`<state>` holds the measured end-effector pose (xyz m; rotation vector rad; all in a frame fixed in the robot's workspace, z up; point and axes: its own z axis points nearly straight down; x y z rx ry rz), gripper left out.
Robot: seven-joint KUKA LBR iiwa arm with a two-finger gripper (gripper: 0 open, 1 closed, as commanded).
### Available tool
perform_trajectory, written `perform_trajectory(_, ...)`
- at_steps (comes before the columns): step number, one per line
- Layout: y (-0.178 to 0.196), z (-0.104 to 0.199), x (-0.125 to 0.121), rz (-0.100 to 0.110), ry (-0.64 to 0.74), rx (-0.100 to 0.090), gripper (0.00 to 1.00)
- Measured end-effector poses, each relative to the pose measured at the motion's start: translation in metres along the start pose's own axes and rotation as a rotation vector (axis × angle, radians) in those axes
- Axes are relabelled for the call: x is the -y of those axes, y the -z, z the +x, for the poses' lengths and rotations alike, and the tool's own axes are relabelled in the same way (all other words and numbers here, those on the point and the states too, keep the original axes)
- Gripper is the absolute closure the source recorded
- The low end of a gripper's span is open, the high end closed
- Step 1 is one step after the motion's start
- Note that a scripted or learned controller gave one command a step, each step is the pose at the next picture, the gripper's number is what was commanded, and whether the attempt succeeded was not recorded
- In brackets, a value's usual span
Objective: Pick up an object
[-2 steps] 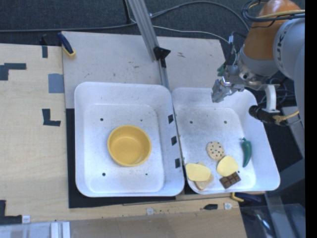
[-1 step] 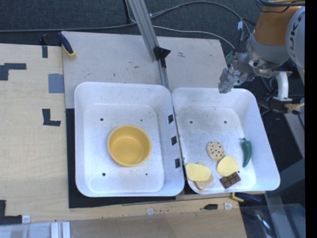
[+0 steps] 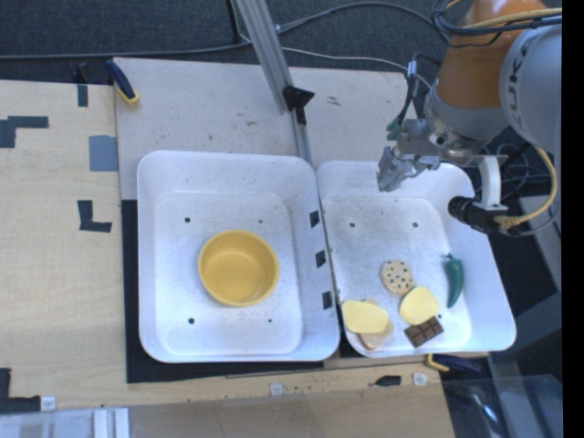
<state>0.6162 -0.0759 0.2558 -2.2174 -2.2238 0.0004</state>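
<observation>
Risk of a missed grasp: cookie (image 3: 396, 276), yellow slices (image 3: 419, 305) and (image 3: 365, 317), brown square (image 3: 423, 331) and green pepper (image 3: 453, 279) all lying flat and crowded at five o'clock in the right bin (image 3: 365, 210), some touching, so easy to nudge or to clamp two at once. Yellow bowl (image 3: 238, 267) alone in the left bin (image 3: 164, 181). Gripper (image 3: 394, 175) poised over the right bin's twelve o'clock rim, wrist tilted down toward eight o'clock, well apart from the cluster. Jaws: cannot tell whether open or closed; nothing seen between them.

Glossy yellow plastic bowl (image 3: 238, 267)
</observation>
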Motion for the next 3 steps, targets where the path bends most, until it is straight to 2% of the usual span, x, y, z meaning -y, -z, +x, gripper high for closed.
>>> perform_trajectory(1,-0.014,0.044,0.016,0.0,0.0,0.0,1.0)
perform_trajectory(3,-0.007,0.138,0.058,-0.001,0.001,0.0,1.0)
